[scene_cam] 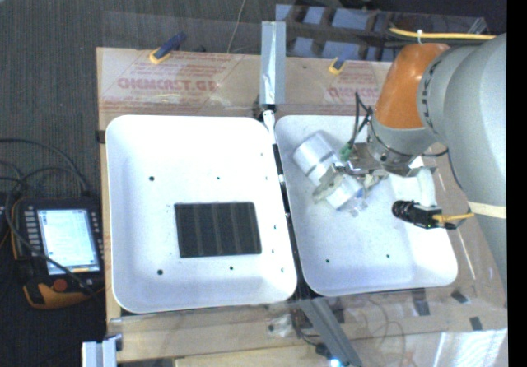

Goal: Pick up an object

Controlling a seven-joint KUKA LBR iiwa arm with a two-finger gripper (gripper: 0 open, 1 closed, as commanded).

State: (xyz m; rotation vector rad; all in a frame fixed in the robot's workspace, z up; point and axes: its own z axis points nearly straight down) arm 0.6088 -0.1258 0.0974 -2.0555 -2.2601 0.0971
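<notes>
One claw (352, 169) low over right bin (395, 275), upper middle; how far open, and whether gripping anything, cannot be told. Small pale object (336, 191) just beside claw, on side toward left bin. White cylinder (311, 153) near it, toward bin's upper left corner. Left bin (140, 160) bears dark ribbed rectangle (217, 228), flat, below centre.

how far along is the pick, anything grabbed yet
Done: the gripper is over the right bin, beside the white cylinder. In hand: nothing visibly held; its grip is too blurred to judge. Left: a clear grasp and lift. The dark block in the left bin lies untouched.
</notes>
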